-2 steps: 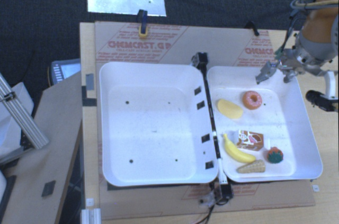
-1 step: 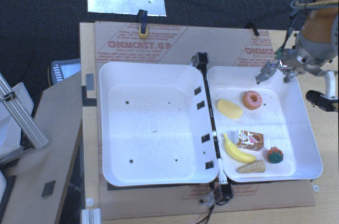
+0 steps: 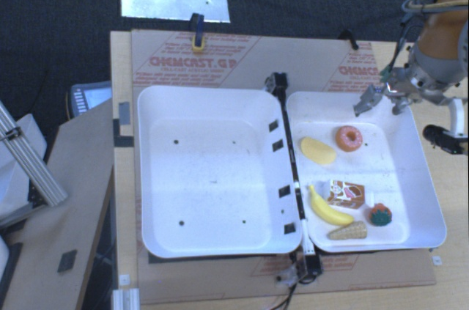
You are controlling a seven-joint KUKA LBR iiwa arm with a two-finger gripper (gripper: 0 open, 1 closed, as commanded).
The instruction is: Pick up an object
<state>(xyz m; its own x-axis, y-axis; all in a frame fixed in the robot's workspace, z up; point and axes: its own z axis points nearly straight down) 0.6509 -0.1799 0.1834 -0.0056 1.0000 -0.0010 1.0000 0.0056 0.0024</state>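
Pincer (image 3: 382,100) on the grey arm (image 3: 440,45) hangs over the upper right corner of the right bin (image 3: 418,176), reaching in from three o'clock. Its two fingers are spread apart, one tip pointing down-left near the bin's far rim and the other a little to its right, and nothing sits between them.

Six small things lie in the right bin, all apart from the pincer. Nearest is a pink-iced doughnut (image 3: 349,138), at about seven o'clock from the pincer, flat on the bin floor. Just left of the doughnut, at nine o'clock from it, rests a pale yellow lemon-like piece (image 3: 318,150). Further toward six o'clock lies a small carton (image 3: 346,193) with brown and white print, and touching its left edge is a yellow banana (image 3: 327,207), curving from upper left to lower right. Below the carton sits a tan cone-shaped piece (image 3: 348,231) on its side, tip pointing left. At three o'clock from the carton is a small red and green berry-like toy (image 3: 379,214).

Beside it, the left bin (image 3: 212,176) shares a black-clipped divider with the right bin. Both bins sit on a cardboard sheet (image 3: 242,59) on the worktop (image 3: 454,184).
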